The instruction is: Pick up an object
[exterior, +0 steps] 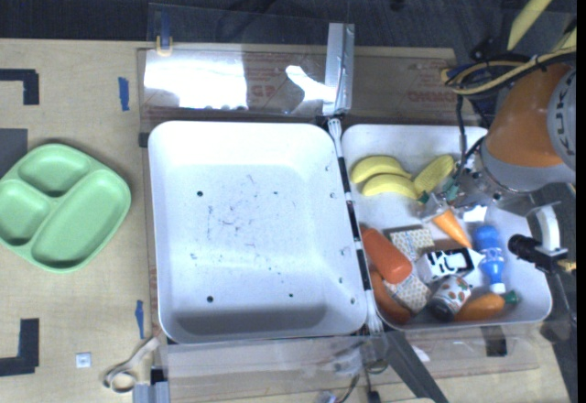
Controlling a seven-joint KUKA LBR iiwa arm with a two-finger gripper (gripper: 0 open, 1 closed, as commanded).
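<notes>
My gripper (455, 193) hangs low at the right of the frame, over the right bin (540, 296); I cannot tell its state. The objects crowd there: yellow bananas (383, 176), an orange carrot (450, 227), a blue bottle (491, 255); packed so tight, I might nudge neighbours or pinch two at once.

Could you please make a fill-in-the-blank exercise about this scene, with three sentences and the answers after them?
1. The bananas lie in the ____ white bin.
2. The plate with three compartments, left of the bins, is ____ in colour.
3. The arm wears a band of ____ colour above its wrist.

Missing words: right; green; orange
</notes>
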